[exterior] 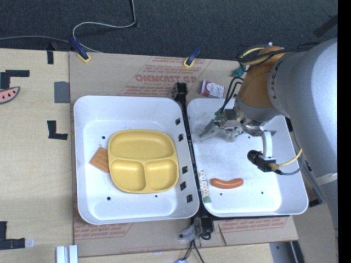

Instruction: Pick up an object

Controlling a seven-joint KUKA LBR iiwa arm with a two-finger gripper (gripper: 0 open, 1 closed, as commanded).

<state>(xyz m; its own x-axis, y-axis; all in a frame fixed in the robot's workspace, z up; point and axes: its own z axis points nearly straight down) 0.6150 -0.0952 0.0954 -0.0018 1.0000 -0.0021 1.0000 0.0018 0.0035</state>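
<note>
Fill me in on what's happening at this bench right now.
A grey KUKA arm reaches in from the right, its gripper low over the upper part of the right bin, with nothing visibly held. A toy hot dog lies apart from it near that bin's front. In the left bin sits a yellow divided plate, with a tan cracker-like piece tucked at its left edge.

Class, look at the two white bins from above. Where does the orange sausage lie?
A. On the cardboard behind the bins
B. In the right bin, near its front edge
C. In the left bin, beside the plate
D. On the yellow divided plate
B: the orange sausage lies on the floor of the right bin, towards its front edge, apart from the yellow divided plate in the left bin.
</note>
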